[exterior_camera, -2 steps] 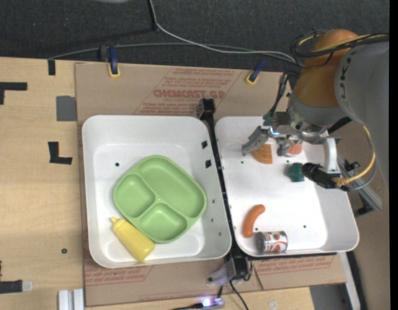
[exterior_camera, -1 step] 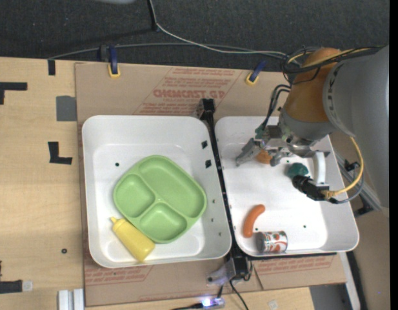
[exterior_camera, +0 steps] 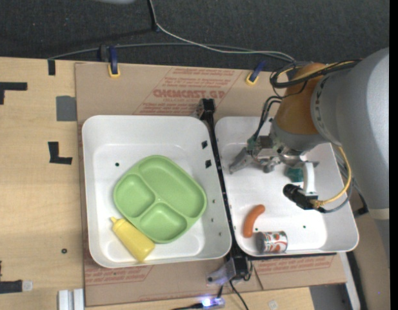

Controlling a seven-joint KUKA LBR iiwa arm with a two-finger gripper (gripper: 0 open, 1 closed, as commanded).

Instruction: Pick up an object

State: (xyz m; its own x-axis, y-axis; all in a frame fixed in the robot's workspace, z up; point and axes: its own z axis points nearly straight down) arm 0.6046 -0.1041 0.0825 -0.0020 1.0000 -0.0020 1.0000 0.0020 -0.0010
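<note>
Arm low over the right bin (exterior_camera: 340, 237), nothing lifted yet.
Gripper (exterior_camera: 240, 162) at frame centre; whether its jaws are clenched, I cannot tell; the sausage (exterior_camera: 253, 219) and can (exterior_camera: 271, 241) below look like likely targets, needing a reposition.

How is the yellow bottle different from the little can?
The bottle is plain yellow; the can is white with red markings. The bottle is longer, with a narrow tip; the can is short and stubby. The bottle lies in the left bin, touching a green plate; the can lies in the right bin, near an orange sausage. Both lie on their sides near their bins' front walls.
</note>
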